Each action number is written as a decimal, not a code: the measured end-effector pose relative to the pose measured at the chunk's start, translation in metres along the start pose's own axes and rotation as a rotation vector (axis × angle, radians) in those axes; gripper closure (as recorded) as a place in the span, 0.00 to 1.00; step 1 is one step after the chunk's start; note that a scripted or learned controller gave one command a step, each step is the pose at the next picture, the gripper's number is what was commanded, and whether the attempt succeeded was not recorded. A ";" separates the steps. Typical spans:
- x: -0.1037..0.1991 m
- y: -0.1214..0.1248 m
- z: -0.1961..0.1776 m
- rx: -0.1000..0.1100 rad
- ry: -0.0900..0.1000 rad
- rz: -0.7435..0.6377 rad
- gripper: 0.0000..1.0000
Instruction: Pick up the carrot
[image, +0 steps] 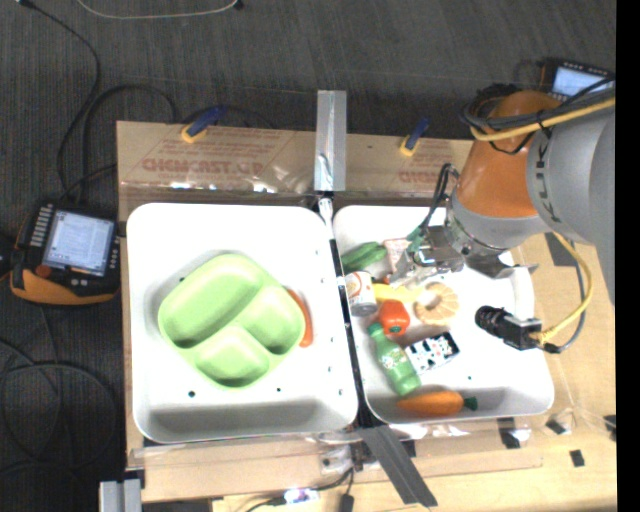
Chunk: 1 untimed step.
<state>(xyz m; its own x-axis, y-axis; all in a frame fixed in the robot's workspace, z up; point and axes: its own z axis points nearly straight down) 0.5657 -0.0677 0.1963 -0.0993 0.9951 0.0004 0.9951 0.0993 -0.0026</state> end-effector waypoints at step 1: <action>-0.005 -0.064 0.003 0.001 0.000 -0.230 1.00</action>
<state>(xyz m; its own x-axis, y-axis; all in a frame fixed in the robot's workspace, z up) 0.5026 -0.0790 0.1936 -0.3238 0.9461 0.0009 0.9461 0.3238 -0.0032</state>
